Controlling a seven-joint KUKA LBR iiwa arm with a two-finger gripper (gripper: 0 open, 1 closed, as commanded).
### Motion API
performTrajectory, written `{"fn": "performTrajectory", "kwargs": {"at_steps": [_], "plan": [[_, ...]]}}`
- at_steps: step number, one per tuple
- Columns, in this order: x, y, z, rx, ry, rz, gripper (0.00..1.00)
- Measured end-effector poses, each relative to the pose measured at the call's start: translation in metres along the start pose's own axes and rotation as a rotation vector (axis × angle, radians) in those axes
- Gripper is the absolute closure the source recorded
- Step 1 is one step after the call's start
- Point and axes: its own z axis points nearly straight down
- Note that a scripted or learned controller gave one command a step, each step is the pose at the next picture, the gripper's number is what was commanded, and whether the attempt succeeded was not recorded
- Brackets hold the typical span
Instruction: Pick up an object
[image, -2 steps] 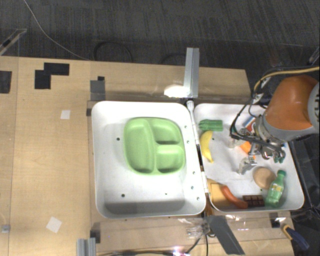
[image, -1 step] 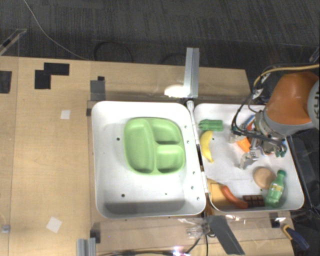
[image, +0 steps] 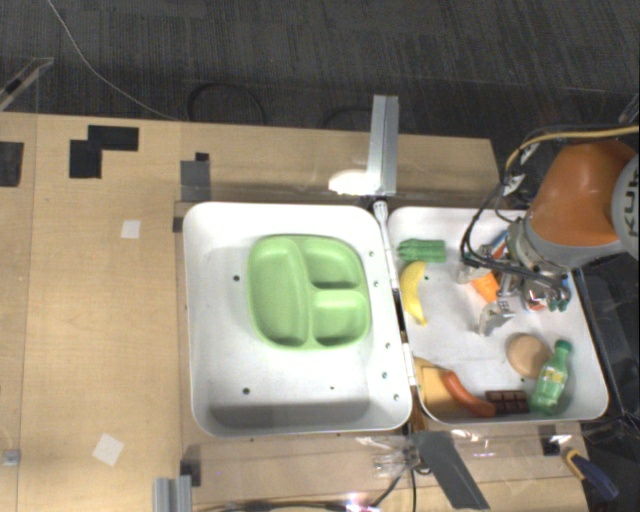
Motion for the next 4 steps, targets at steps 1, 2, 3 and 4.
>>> {"fn": "performTrajectory", "kwargs": {"at_steps": [1,2,3,4], "plan": [[-0.005,0.003,0.000,0.000,0.000,0.004,0.00],[-0.019,0.023,0.001,-0.001,-0.001,0.037,0.00],[-0.024,0.024,-0.012,0.002,-0.016,0.033,1.00],[-0.035,-0.052,-0.082,0.000,0.001,-0.177,1.00]]}}
